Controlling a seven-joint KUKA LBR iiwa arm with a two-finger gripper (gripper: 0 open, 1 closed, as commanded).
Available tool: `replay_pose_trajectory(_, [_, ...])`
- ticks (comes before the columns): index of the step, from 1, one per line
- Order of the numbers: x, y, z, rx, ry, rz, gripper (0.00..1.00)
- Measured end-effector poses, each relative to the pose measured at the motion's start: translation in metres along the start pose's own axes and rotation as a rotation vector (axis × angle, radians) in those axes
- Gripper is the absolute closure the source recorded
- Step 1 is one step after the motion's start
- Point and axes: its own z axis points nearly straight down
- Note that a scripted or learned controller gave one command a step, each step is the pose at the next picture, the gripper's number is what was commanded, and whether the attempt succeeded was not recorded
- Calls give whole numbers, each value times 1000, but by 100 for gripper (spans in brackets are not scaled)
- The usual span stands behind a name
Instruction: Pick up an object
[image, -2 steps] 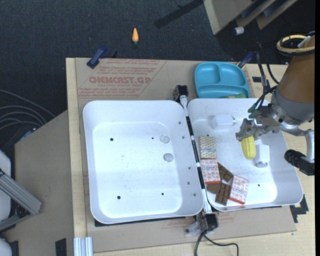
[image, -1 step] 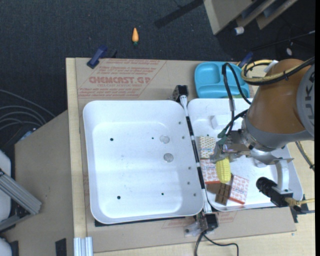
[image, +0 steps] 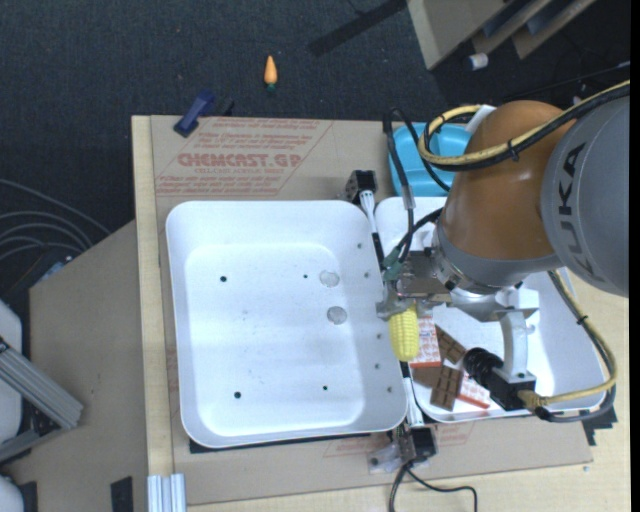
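Camera view: corn cob (image: 404, 333) hugs the right bin's (image: 578, 352) left rim.

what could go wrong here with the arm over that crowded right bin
The yellow corn cob lies against the right bin's left wall, so a finger may strike the rim. Brown packets crowd beside it, so a grab could catch two things. The arm hides much of that bin.

robotics lab or test cell. evidence: industrial arm (image: 520, 200) with orange band and looped yellow cabling, two shallow white bins (image: 270, 320) on a brown board (image: 250, 150) printed "chemcast gp", dark carpet floor (image: 80, 80), loose grey cables (image: 40, 240) at left, aluminium extrusion (image: 40, 385) at lower left, small clamps (image: 360, 185) at bin edges.
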Motion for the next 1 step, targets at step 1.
replay_pose_trajectory(1, [-42, 73, -7, -1, -1, 1, 100])
